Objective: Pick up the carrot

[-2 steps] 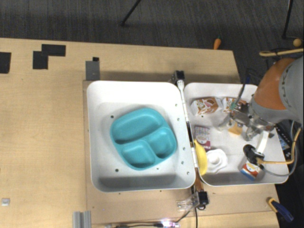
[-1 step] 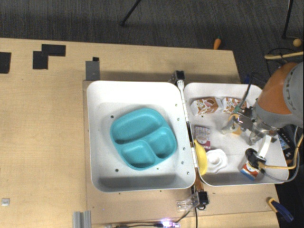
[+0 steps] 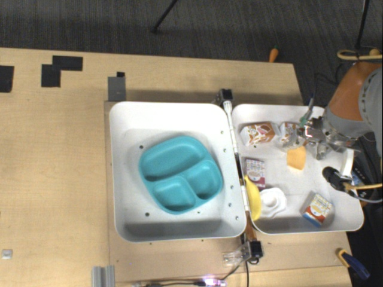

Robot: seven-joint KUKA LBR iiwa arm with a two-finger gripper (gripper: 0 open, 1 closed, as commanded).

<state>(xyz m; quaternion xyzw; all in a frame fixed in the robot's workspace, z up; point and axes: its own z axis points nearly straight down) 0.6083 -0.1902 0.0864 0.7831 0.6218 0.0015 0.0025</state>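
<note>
While the gripper (image 3: 310,135) hangs over the right bin's (image 3: 353,220) far side, I can't tell if it's apart or together; too cluttered there. The likeliest carrot is the orange piece (image 3: 295,158), lying on the bin floor just beside the tool and not visibly gripped. Risks: a shiny packet (image 3: 290,133) sits right next to it, so a slightly offset descent likely grabs or shoves that instead. The orange piece looks short and blunt, so it may squirt out on closing.

Light wood bench (image 3: 54,178) with black cut-outs (image 3: 60,69) at upper left. Dark grey carpet floor (image 3: 90,11) beyond, crossed by a thin black rod (image 3: 172,6).
</note>
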